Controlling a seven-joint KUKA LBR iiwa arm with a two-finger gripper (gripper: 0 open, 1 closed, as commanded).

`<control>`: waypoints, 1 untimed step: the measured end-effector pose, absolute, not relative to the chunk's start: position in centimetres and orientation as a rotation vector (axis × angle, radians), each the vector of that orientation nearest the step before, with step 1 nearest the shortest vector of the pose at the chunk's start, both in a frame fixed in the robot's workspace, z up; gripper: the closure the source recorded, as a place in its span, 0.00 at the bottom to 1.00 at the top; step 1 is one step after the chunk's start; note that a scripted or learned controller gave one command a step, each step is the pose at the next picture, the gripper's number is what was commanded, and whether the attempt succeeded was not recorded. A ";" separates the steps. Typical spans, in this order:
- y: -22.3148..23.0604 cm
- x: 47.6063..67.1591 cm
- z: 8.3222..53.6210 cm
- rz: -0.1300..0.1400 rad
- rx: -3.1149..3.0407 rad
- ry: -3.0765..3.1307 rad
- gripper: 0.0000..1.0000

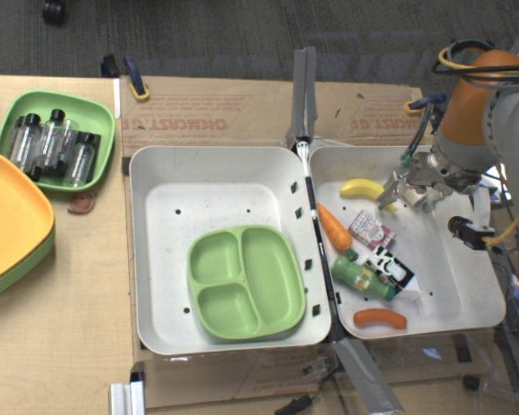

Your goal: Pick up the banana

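A: Where is the banana (361,188) seen?
B: Yellow, curved, lying flat in the right bin (467,301), just left of the fingers (393,199).
A: Are they clamped?
B: That cannot be told.

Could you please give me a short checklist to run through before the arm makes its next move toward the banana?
1. The curved yellow banana lies in the right shallow white bin: ok.
2. Banana top uncovered, nothing resting on it: ok.
3. The two-finger gripper sits right beside the banana's right end: ok.
4. Banana between the gripper's grasping parts: cannot tell.
5. Neighbours apart from the banana: the orange carrot and the small pink packet lie below it, not touching: ok.
6. The green three-compartment tray sits in the left bin, out of the way: ok.
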State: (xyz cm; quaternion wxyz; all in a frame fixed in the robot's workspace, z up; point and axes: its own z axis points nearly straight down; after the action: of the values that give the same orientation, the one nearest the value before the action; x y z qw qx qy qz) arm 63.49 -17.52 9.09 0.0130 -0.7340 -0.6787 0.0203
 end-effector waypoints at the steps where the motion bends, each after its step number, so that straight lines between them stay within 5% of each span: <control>1: -16.1 64.4 9.8 0.025 -2.275 -2.148 1.00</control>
State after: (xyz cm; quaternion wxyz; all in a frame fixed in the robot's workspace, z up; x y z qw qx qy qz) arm 64.37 -16.12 9.85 0.0060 -0.7271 -0.6865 0.0079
